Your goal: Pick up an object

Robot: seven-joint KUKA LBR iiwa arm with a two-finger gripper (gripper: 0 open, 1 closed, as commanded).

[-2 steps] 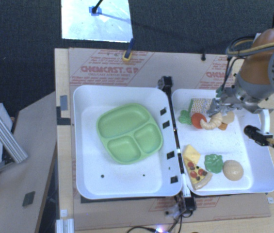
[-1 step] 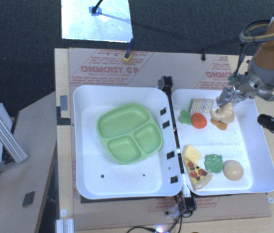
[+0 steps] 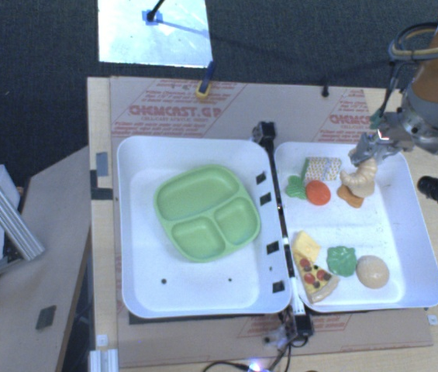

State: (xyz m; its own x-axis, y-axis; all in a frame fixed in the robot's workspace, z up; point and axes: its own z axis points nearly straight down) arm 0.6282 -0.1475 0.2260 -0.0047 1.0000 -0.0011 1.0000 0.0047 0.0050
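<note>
My gripper (image 3: 369, 153) is over the far right part of the right bin (image 3: 420, 231). It is shut on the top end of a beige pastry-shaped toy (image 3: 360, 181), which hangs tilted just below the fingers. A small orange piece (image 3: 350, 199) lies on the bin floor directly under the toy. To their left sit a red tomato (image 3: 318, 193), a green leafy piece (image 3: 295, 187) and a speckled square (image 3: 322, 167).
The near part of the right bin holds a yellow wedge (image 3: 306, 246), a pizza slice (image 3: 317, 274), a green lump (image 3: 341, 260) and a tan ball (image 3: 372, 271). A green divided plate (image 3: 207, 211) lies in the left bin (image 3: 137, 270). A black divider (image 3: 277, 215) separates the bins.
</note>
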